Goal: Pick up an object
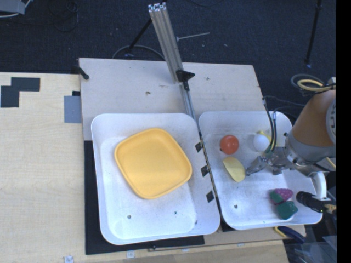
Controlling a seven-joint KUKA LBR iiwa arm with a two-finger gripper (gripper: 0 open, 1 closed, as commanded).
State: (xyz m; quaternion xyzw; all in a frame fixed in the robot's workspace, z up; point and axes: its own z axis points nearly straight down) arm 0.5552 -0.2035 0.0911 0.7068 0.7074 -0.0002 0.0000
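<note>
The end effector (258, 167) hangs low over the middle of the right bin (241, 215), reaching in from the right on the grey arm (312, 130) with its orange band. Its metal fingers point left, toward the yellow lemon-like piece (235, 169), which lies just beside the tips; whether they touch it I cannot tell. How far the fingers are spread I cannot tell either, and nothing shows between them.

Just above the end effector sits a white ball (261, 142), close to the wrist, and a little further left of that a red ball (229, 144). Below and to the right, near the bin's lower right corner, lie a purple piece (282, 194) and a dark green piece (286, 209), touching or nearly so. The patch of bin floor below the end effector, toward the near rim, is bare and gives open room. The dividing rim between the two bins runs just beyond the yellow piece, so there is little room to the left.

Well to the left, in the other bin (109, 223), one yellow square plate (152, 162) lies flat. Behind both bins a metal rail (167, 37) slants up from the worktop (131, 86).

Counted: two bins, five small things in the right one, one plate in the left.
</note>
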